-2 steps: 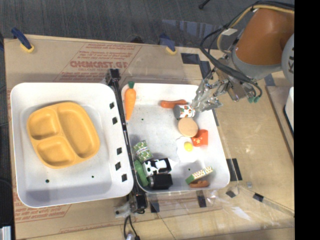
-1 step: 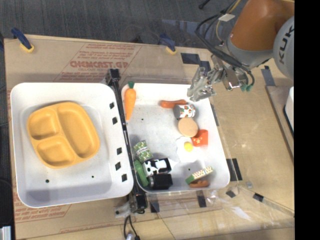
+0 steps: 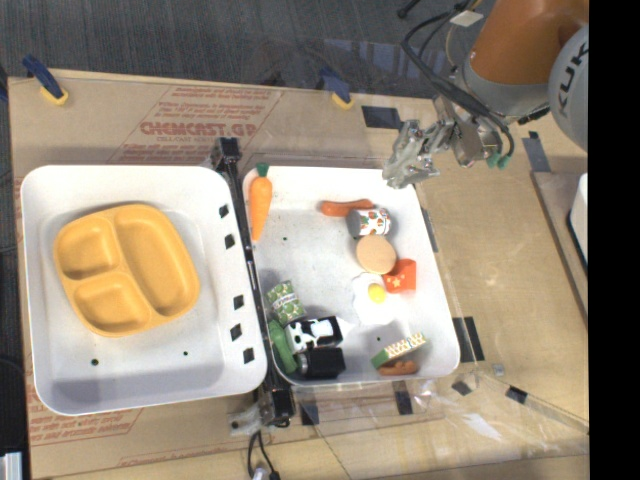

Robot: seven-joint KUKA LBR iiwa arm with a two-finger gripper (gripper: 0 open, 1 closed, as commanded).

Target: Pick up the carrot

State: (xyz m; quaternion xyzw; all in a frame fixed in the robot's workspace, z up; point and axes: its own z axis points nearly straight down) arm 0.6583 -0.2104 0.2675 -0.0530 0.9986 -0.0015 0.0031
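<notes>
carrot (image 3: 260, 200) lies at right bin's (image 3: 330, 253) far-left corner — our gripper (image 3: 408, 168) hovers near the far-right rim, finger state unclear.

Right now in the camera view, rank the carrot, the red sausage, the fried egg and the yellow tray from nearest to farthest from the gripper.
1. Red sausage, at the top of the right bin, just below and left of the gripper.
2. Fried egg, mid right bin, and carrot, at that bin's upper left corner: too close to call.
3. Yellow tray, in the left bin.
</notes>
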